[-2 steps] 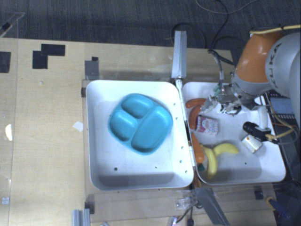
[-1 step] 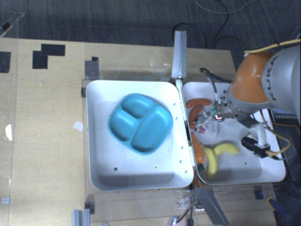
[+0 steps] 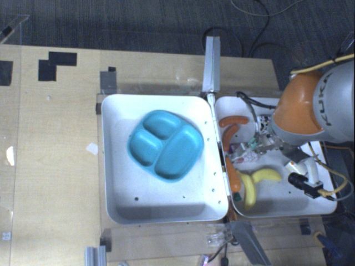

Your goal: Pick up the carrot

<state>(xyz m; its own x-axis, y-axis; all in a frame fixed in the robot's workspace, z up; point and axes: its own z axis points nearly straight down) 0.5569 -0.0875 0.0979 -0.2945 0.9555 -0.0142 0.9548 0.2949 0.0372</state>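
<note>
My arm (image 3: 327, 107) bears part of the KUKA lettering. The carrot (image 3: 233, 177), slim and orange, lies along the right bin's (image 3: 277, 208) left edge. I can't tell my gripper's (image 3: 249, 148) state; it's blurred.
</note>
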